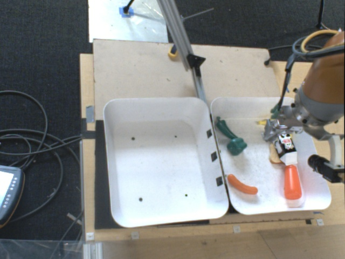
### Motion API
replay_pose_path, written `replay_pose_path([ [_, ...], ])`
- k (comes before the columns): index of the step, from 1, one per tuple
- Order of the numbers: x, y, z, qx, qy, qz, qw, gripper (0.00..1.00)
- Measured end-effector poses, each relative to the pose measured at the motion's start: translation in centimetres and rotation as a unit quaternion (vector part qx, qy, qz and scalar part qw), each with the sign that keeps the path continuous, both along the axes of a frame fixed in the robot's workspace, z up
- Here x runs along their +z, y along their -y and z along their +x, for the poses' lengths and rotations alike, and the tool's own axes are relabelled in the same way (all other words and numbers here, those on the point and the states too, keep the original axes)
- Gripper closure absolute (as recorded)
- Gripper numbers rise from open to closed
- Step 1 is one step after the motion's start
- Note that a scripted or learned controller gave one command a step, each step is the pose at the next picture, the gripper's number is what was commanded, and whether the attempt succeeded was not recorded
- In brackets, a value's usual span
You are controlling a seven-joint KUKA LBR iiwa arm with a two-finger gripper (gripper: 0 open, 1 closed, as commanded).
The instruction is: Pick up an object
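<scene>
The right white bin (242, 109) holds several objects. A green toy hammer (230, 137) lies near its left wall. An orange carrot-like piece (242, 185) rests at the front left. An orange-red bottle with a white cap (291, 179) lies at the front right, and a tan piece (275, 154) sits just behind it. My gripper (277, 131) hangs low over the bin's right part, right above the tan piece and the bottle's cap. The grey wrist and orange band (326, 72) hide whatever lies under them.
The left white bin (156, 109) stands beside the right one. A slanted metal pole (178, 26) crosses the back of the bench down to the bins' shared wall. Cables and a tablet (8, 190) lie on the floor at left.
</scene>
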State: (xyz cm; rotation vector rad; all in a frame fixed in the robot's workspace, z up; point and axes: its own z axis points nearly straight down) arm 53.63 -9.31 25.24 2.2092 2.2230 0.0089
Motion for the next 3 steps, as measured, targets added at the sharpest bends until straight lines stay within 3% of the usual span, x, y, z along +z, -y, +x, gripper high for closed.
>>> replay_pose_path([
  [1,1.7,0.0,0.1,0.000,-0.003,0.0004,1.0000,1.00],
  [3,-1.0,-11.1,0.7,0.002,-0.005,0.0020,1.0000,1.00],
])
